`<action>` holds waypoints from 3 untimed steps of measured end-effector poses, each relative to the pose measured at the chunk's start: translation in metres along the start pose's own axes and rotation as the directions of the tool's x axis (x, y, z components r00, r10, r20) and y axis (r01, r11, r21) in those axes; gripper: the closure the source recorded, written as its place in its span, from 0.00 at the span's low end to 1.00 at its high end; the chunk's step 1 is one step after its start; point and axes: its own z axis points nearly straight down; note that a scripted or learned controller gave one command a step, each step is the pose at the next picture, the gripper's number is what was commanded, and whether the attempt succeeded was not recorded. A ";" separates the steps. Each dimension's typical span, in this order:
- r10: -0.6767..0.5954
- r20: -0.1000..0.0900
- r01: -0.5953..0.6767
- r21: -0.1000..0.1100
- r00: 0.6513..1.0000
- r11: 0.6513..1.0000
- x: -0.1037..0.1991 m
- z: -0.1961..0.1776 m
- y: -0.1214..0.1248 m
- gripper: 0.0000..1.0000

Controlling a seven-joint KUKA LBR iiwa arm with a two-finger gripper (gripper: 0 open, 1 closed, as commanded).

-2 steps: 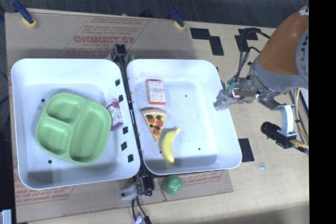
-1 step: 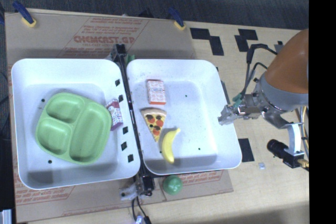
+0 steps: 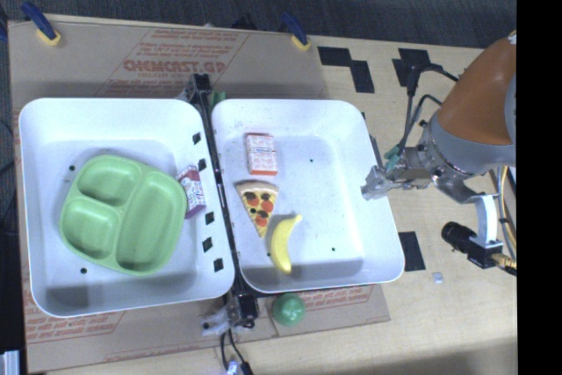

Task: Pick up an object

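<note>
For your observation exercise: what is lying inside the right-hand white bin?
Inside the right bin: a small box, a pizza slice and a banana, lying apart. Whatever is beneath them is covered.

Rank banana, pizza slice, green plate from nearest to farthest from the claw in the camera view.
Measured from the claw at the right bin's right rim:
1. Yellow plastic banana, front middle of the right bin.
2. Toy pizza slice, near that bin's left wall.
3. Green three-compartment plastic plate, in the left bin.
</note>
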 end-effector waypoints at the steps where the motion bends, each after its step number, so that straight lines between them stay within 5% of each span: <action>1: 0.000 0.000 0.000 0.001 1.000 1.000 0.000 0.012 -0.018 1.00; 2: 0.001 0.001 -0.001 -0.004 1.000 1.000 0.000 -0.017 -0.016 1.00; 3: 0.000 0.000 0.000 0.000 1.000 1.000 0.007 0.009 -0.017 1.00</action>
